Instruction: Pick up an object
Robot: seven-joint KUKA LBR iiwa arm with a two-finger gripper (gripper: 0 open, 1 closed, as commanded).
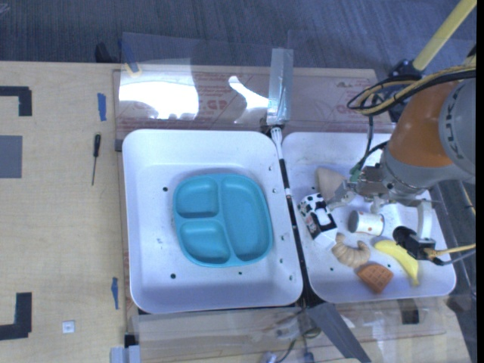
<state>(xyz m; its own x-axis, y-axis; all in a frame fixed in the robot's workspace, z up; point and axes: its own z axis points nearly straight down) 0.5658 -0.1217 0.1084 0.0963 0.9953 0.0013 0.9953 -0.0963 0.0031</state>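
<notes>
The hand (368, 190) (open or closed, I cannot tell) hangs over the right bin (446, 282), above a white cylinder (367, 222).

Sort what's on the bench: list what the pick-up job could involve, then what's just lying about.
Job:
gripper
banana
white cylinder
black-and-white toy
orange block
tan croissant-shaped piece
beige cone
right bin

Lying about:
blue divided plate
left bin
screwdriver

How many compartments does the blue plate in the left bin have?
3. The blue plate has a small compartment at upper left, a wider one below it at lower left, and a tall one along the right side.
</notes>
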